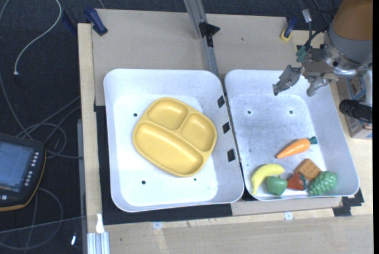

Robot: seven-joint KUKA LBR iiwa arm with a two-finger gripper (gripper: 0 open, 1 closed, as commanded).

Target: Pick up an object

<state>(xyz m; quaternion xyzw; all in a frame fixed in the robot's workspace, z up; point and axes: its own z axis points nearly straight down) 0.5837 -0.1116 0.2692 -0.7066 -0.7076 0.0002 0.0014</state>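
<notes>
Orange carrot and the other toy foods sit at the near end of the right bin, so with my gripper spread, holding nothing, over its far end, I judge the approach comes next: travel toward the carrot, then descend.

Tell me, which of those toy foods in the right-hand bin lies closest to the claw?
The carrot. It lies apart from the rest, higher up the bin toward the claw, while the banana, green apple and broccoli crowd the bottom edge.
</notes>
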